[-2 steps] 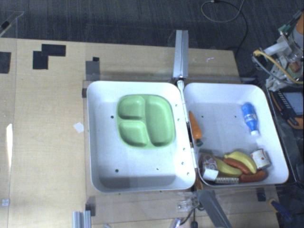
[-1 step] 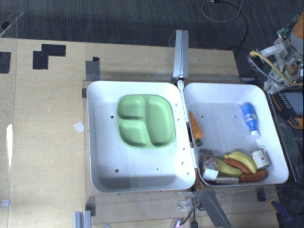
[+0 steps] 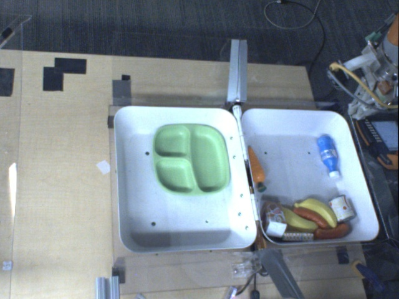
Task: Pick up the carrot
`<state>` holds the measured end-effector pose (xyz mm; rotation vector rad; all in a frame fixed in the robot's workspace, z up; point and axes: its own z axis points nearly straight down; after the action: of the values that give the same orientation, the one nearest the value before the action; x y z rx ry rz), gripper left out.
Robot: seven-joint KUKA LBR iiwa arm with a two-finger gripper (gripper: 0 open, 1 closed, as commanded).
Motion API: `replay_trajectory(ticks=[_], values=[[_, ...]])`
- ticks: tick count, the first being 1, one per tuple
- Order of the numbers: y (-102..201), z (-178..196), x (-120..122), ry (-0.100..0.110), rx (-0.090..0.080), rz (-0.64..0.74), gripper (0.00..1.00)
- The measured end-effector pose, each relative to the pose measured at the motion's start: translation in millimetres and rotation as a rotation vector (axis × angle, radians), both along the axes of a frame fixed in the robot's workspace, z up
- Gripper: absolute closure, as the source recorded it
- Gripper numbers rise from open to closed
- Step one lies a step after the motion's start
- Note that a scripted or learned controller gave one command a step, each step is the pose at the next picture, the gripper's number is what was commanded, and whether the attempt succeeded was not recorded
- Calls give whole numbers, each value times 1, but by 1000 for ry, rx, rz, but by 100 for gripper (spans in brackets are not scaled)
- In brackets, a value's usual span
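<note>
The arm's end [image 3: 376, 73] is pale grey metal (an orange patch at top), wrapped with looping yellowish cables.

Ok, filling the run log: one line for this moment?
carrot: right bin, against left wall, untouched | end effector: beyond bin's far right corner | grasp: not yet done

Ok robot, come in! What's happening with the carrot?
Gripper off past right bin's corner. Carrot against left wall of right bin, untouched. Nothing on top of it.

arm [image 3: 380, 67] cut off at right edge, end effector state unclear
</note>
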<state>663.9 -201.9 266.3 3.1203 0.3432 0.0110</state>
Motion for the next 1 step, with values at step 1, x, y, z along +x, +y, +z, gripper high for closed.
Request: replay_trajectory(ticks=[1], values=[[2, 12, 1, -4, -1, 8, 100]])
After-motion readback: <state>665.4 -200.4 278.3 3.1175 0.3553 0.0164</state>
